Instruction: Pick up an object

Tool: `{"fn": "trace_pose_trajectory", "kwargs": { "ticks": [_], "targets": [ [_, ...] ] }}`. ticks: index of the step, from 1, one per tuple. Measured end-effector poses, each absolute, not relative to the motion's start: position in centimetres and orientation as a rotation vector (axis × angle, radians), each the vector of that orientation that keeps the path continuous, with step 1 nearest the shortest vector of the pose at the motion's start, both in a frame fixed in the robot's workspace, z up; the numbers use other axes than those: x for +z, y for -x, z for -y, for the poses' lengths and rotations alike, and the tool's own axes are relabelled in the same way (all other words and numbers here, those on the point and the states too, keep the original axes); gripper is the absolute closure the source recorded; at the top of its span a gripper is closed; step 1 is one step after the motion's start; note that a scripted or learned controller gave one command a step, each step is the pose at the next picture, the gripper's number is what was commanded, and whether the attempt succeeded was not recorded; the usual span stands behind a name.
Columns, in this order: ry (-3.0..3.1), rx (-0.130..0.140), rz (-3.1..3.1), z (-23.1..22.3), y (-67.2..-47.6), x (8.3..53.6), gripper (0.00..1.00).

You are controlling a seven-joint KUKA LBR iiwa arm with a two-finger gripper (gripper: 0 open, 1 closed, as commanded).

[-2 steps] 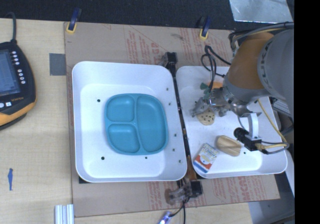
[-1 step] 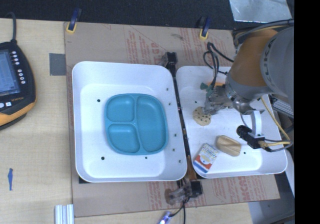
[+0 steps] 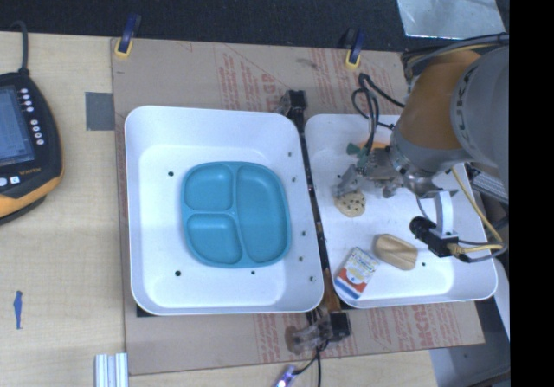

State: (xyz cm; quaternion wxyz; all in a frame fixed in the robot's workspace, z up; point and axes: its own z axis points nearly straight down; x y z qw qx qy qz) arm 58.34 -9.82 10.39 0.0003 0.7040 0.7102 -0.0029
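Objects in the right bin (image 3: 450, 290): carton (image 3: 356, 274) at the near rim, tan block (image 3: 396, 251) beside it, spotted cookie (image 3: 351, 203) farther in. Gripper (image 3: 357, 181) stands just above the cookie; finger state cannot be determined. Left bin (image 3: 147, 203) holds a blue divided plate (image 3: 235, 213).

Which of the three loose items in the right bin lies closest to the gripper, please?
The round tan cookie, right beside the gripper. The tan block and the red, white and blue packet lie farther toward the bin's near edge.
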Motion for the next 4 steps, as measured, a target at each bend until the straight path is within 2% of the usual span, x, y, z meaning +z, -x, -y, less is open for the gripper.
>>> {"fn": "trace_pose_trajectory", "kwargs": {
  "ticks": [1,2,3,4],
  "targets": [
    [-2.210,-0.012,-2.232,9.9,-58.4,11.4,1.00],
    [-2.209,-0.013,-2.233,9.9,-58.4,11.4,0.00],
    [-2.215,-0.007,-2.230,9.9,-61.7,9.1,0.00],
    [-2.219,-0.008,-2.228,9.7,-60.5,9.1,0.00]
  ]
}}
